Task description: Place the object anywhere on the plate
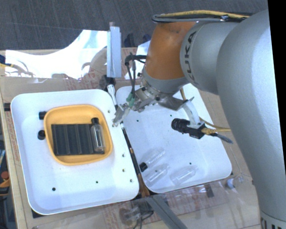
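Yellow plate (57, 117) in left bin, dark ridged block (73, 138) lying flat on it

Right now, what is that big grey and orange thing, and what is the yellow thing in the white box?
The big grey and orange thing is a robot arm. The one camera looks down on the bench from above, and the arm reaches in from the right side. At its end is a gripper, like a hand with two fingers, over the wall between two white bins. The left bin holds a yellow plate with a dark ridged block and a small clear tube lying on it. The right bin holds a few see-through pieces. I cannot tell whether the gripper holds anything.
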You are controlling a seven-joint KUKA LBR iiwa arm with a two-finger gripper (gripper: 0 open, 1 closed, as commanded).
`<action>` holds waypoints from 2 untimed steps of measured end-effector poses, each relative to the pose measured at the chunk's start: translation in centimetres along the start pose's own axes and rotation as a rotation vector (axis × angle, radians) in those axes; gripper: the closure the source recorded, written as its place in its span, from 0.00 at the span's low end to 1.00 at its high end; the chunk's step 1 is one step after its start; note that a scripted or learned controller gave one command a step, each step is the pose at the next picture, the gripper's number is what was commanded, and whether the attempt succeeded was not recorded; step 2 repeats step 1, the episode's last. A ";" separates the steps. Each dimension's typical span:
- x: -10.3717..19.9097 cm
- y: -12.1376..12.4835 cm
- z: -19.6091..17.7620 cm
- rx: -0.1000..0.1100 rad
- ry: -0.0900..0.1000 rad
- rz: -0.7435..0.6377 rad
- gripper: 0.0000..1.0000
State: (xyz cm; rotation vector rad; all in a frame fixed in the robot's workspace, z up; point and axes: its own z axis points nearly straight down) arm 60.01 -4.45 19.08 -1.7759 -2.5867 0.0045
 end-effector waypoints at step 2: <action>-4.7 4.2 -2.0 -0.004 -0.002 -0.086 0.00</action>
